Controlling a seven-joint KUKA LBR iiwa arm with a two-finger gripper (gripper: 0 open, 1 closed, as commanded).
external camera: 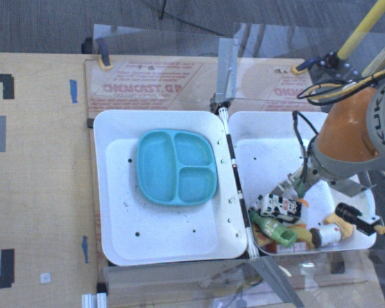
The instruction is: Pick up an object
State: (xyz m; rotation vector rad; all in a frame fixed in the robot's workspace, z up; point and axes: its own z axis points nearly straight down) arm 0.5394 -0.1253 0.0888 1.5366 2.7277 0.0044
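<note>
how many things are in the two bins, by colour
teal divided plate: 1
black-and-white thing: 1
green thing: 1
white thing: 1
total: 4 clearly told apart; more may be hidden among them

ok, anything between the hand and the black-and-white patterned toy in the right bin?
Nothing visible. The hand sits just upper-right of the black-and-white patterned toy in the view, no object between them. The green plastic piece lies beyond the toy, out of the path.
</note>
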